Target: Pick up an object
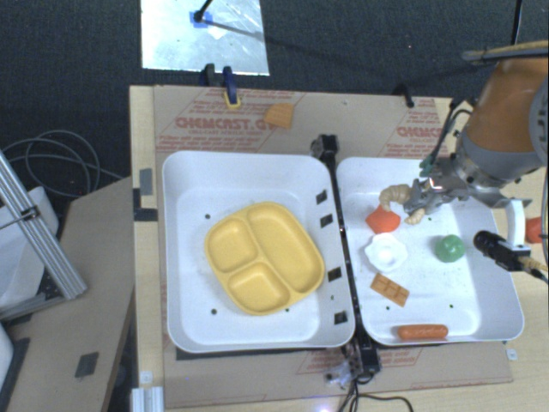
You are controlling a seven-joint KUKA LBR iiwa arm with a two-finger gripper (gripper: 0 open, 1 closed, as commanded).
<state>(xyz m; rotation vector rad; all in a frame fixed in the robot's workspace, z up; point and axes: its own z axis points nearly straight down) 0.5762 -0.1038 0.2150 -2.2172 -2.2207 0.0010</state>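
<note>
A yellow divided plate (263, 256) lay in the left bin (184, 230), well to the left of the end effector (422, 197). In the right bin (506, 312), a tan croissant (396, 195) sat just beside its left, an orange piece (383, 221) below-left, then a white piece (385, 251), a waffle (389, 289) and a sausage (419, 332) lower down. A green ball (449, 248) sat below-right. I couldn't tell how open it was or whether it held anything.

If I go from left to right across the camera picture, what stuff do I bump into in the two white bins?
Yellow divided plate → orange-red toy → brown waffle piece → hot dog → green toy. The white egg toy and the tan croissant share the orange-red toy's stretch, so I left them out.
</note>
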